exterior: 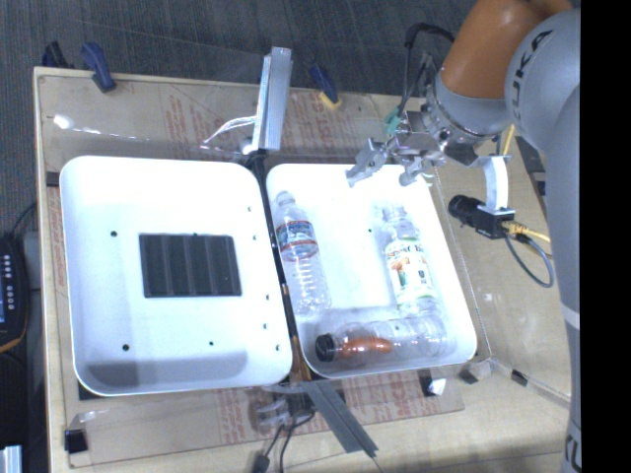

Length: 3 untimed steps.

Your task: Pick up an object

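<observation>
Three clear plastic bottles lie in the right bin (345, 190). One with a blue-and-white label (299, 249) lies along the bin's left wall. Another with a green-and-orange label (407, 262) lies near the right wall. A third with a black cap and reddish-brown contents (380, 343) lies across the bin's near end. My gripper (386, 165) hangs over the far edge of the right bin, above and apart from the bottles. Its fingers stand open with nothing between them.
The left bin (99, 205) holds a dark ribbed rectangular pad (189, 264). A metal post (271, 101) stands at the far end between the bins. Blue clamps (97, 65) sit on the bench's far edge. Cables (513, 230) trail at the right.
</observation>
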{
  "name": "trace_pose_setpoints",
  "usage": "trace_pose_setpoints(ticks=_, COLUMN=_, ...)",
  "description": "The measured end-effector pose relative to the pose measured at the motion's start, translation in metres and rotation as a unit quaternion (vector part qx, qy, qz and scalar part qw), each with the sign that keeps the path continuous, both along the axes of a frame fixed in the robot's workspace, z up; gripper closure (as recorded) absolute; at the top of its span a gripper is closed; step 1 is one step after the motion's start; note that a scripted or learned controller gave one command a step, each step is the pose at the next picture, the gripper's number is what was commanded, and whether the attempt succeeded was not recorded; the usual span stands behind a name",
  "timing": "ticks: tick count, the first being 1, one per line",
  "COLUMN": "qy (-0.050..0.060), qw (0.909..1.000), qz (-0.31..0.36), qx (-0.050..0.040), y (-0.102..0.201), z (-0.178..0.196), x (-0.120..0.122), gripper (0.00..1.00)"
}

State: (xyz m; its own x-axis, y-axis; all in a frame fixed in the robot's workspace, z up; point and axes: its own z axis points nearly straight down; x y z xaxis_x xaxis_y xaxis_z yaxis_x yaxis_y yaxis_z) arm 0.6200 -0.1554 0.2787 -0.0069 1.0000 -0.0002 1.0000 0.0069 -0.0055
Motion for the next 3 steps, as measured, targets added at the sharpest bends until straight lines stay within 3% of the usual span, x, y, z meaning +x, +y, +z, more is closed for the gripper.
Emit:
trace_pose_setpoints(ticks=1, qy=-0.001, qw=0.9992, qz=0.040, qx=0.0006, y=-0.024, z=-0.017, x=-0.045, gripper=0.00)
trace_pose_setpoints(ticks=2, qy=-0.001, qw=0.9970, qz=0.078, qx=0.0007, y=-0.054, z=-0.083, x=-0.007, gripper=0.00)
trace_pose_setpoints(ticks=3, qy=0.000, qw=0.9882, qz=0.153, qx=0.0017, y=-0.053, z=-0.081, x=-0.030, gripper=0.00)
